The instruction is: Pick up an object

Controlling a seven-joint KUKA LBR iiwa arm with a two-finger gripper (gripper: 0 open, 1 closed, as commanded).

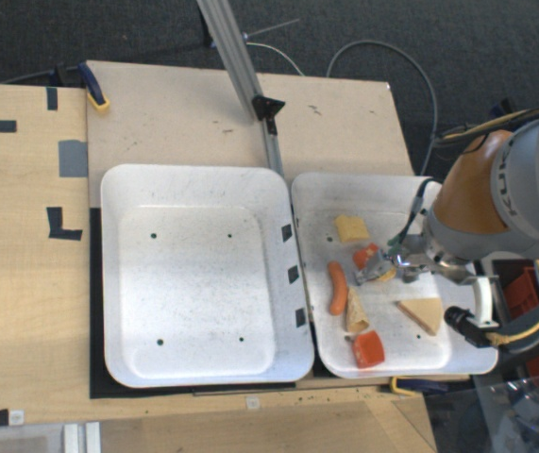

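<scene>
Where the gripper (378,270) dips into the right bin (318,196), its tips blur into small red and yellow bits; jaw state cannot be told, nor any grasp. Arm (481,201) is cut off at frame's right and covers the bin's right rim. Close by: yellow block (351,228) up-left, sausage (337,288) left, cone (356,311) below-left, cheese wedge (423,313) below-right, red piece (368,349) near the front wall. Left bin (118,253) sits alongside. Metal pole (236,50) slants across the bench behind.
</scene>
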